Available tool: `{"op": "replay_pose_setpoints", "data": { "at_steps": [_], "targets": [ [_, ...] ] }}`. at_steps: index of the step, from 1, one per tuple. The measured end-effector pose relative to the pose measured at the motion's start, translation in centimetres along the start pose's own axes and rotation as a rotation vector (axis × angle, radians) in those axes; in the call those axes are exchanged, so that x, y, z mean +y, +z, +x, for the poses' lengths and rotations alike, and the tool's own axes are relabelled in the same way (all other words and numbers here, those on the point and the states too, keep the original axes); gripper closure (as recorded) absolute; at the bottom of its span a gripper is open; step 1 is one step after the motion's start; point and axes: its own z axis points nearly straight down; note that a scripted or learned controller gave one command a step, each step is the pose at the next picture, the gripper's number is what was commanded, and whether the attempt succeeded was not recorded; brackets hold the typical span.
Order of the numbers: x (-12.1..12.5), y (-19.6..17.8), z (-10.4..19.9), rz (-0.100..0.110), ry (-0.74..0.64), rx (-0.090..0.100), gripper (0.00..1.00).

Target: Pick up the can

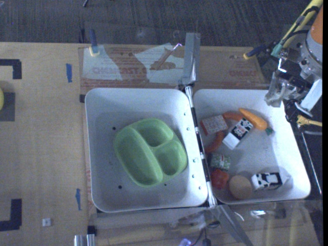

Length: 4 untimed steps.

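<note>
The jaws hang at the upper right of the frame, over the top right corner of the right bin (294, 152), at the end of the grey arm (307, 60). They are blurred against cables and brackets, so I cannot tell whether they are spread or pressed together. Nothing shows between them.

The nearest things below and to the left of them are an orange carrot (253, 118) and a black-and-white carton (238, 132), lying slantwise and touching each other. Left of these are a red-and-white packet (213, 123) and a reddish piece (214, 142) by the bin's left wall.

What looks like the can (221, 161), small with a green-and-white pattern, lies lower down against the left wall, well apart from the jaws. A red tomato (219, 178) sits just below it, touching or nearly so. A tan round thing (240, 187) and a cow-patterned box (267, 180) crowd the lower edge beside it.

The left bin (102, 188) holds a green divided plate (150, 151). Both bins rest on the wooden tabletop (41, 137).
</note>
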Motion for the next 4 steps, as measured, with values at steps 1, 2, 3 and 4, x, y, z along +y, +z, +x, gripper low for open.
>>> {"op": "replay_pose_setpoints", "data": {
  "at_steps": [1,2,3,4],
  "targets": [
    [0.4,12.6,1.2,0.002,-0.031,0.000,1.00],
    [4.6,6.5,8.7,0.000,0.052,0.000,1.00],
    [-1.2,-3.9,15.3,0.001,0.366,0.000,1.00],
    [-6.3,-3.9,21.3,0.000,0.606,0.003,1.00]
  ]
}}
